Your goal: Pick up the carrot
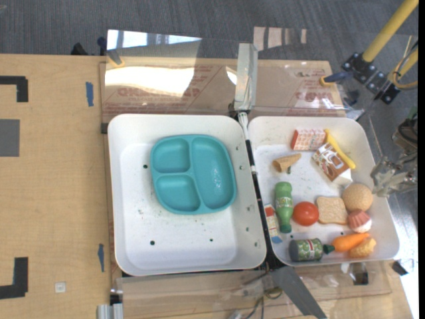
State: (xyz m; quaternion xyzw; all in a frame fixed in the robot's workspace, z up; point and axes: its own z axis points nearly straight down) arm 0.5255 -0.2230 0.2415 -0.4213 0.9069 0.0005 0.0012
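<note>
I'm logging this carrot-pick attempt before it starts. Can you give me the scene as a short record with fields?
target: carrot, lying in the right bin near its front right corner
touching target: dark green bottle at its left end, yellow-orange piece at its right
also nearby: tomato, bread slice, tall green bottle
left bin: holds a teal divided plate
carrot status: not yet picked up

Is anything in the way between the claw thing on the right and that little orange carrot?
Nothing stands in the open gap between the metal gripper and the small orange carrot. But the carrot is crowded in its bin corner: a green bottle, a yellow-brown piece and a pink-and-white piece press close around it.
</note>
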